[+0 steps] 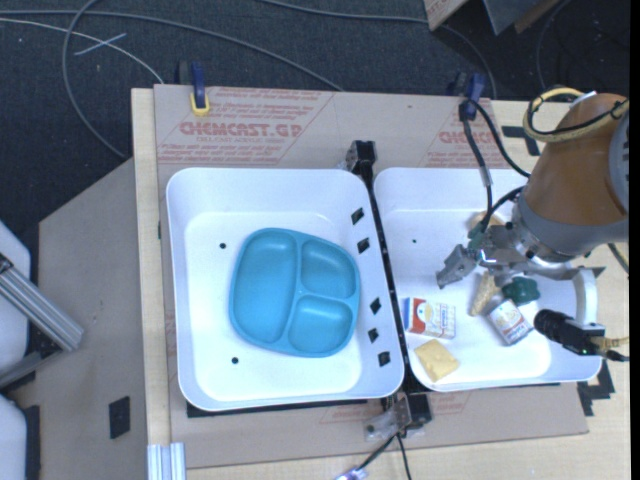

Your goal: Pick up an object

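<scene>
From above, the arm (575, 183) reached in over the right bin (430, 193), its gripper (462, 261) hanging low above the bin floor; whether its jaws were parted or closed could not be told. Just beside it lay a small bottle (508, 320), a red-and-white packet (428, 318), and, perhaps, a yellow wedge (436, 359). A blue divided plate (295, 291) sat in the left bin (195, 208).

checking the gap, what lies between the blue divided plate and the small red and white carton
In the camera view: bare white bin floor, then the black divider between bins, between blue divided plate and small red and white carton.
</scene>
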